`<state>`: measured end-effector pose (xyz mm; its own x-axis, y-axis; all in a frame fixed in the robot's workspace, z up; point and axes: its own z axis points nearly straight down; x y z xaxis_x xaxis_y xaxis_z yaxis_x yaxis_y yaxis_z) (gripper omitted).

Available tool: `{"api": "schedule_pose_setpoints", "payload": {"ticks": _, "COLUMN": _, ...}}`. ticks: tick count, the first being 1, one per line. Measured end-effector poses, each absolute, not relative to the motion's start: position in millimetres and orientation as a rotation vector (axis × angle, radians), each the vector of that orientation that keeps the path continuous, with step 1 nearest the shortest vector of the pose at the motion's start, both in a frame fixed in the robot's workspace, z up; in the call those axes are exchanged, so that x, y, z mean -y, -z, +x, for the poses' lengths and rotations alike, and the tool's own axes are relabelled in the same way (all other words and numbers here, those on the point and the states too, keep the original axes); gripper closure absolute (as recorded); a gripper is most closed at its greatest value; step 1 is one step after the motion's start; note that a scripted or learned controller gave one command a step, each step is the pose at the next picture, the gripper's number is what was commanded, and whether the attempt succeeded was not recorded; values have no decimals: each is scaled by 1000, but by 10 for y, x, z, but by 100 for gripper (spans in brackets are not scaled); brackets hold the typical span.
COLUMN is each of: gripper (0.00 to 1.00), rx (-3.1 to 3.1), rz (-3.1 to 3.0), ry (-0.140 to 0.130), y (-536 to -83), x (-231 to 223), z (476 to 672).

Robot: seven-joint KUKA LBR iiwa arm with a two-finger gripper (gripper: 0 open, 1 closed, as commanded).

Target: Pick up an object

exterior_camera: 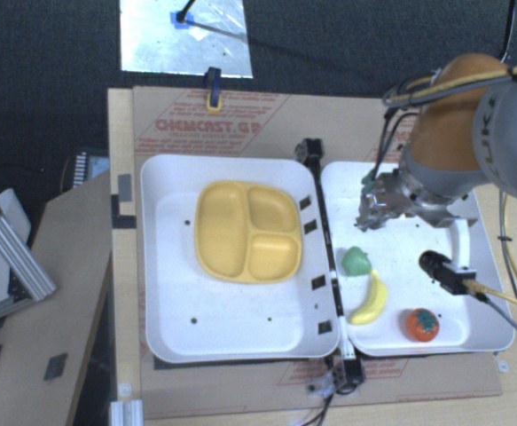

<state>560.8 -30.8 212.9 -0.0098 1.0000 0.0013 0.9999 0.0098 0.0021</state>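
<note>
In the camera view, the tool (pixel 371 213) hangs over the right bin (pixel 400 248). I cannot tell whether it is open or closed, though nothing visibly sits in it. The nearest object is a green toy fruit (pixel 356 260), just nearer the camera than the tool (a likely first pick). Beyond that lies a toy banana (pixel 371 300), its long axis steeply slanted, and farther off a red tomato (pixel 422 324).

**Colour notes**

Left bin (pixel 169 309) and right bin (pixel 409 269) white. Plate (pixel 245 232) pale yellow. Banana (pixel 371 298) yellow. Lump (pixel 356 261) green. Ball (pixel 422 324) orange-red, green top. Arm (pixel 458 105) grey and orange. Cardboard (pixel 223 122) tan, red lettering. Sheet (pixel 152 25) silvery, blue tape (pixel 181 19).
</note>
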Motion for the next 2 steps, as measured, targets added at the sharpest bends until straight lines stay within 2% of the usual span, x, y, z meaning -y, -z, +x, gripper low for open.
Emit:
{"api": "schedule_pose_setpoints", "payload": {"ticks": 1, "gripper": 100, "rx": -2232, "rz": 2210, "ry": -5, "y": -2258, "x": -200, "z": 5701}}
{"api": "schedule_pose_setpoints", "payload": {"ticks": 2, "gripper": 100, "rx": -2231, "rz": 2211, "ry": -3, "y": -2155, "x": -706, "z": 5808}}
